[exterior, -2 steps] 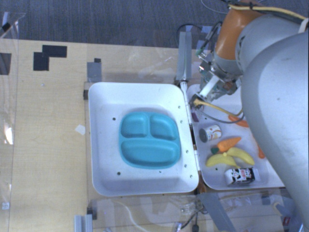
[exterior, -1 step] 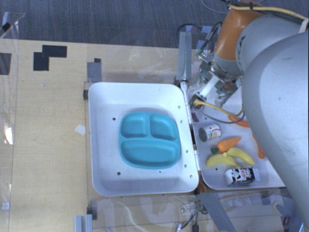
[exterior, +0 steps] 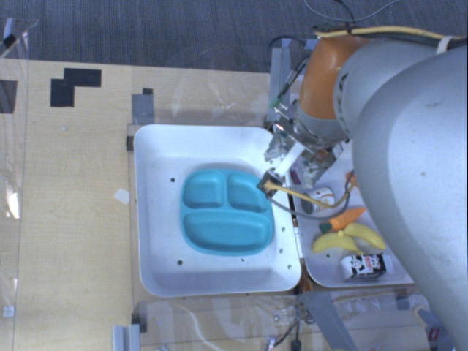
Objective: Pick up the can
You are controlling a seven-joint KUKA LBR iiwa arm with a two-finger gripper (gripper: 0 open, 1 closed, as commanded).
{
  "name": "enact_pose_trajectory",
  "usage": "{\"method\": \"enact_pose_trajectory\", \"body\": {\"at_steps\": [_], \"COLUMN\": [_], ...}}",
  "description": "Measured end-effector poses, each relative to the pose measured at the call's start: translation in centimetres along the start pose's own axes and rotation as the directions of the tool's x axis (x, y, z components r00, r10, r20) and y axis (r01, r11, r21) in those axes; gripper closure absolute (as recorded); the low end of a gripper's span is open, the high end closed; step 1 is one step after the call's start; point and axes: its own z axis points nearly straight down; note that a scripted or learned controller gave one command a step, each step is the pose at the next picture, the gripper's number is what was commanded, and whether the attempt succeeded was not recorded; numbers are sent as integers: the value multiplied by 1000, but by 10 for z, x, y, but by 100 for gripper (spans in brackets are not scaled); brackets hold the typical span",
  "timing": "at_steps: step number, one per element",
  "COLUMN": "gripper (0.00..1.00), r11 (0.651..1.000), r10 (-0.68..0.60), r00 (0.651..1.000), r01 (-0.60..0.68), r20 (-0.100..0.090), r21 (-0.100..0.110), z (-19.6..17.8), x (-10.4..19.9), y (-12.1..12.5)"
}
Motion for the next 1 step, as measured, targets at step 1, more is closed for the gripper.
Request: {"method": "enact_pose_trajectory", "body": {"at_steps": [1], "gripper": [0], "r11": [988], "r10": [-153], "r00": [988], "r01": [153], "r20": [1], "r21": [1], "z": [-3], "x": [26], "y": [-59]}}
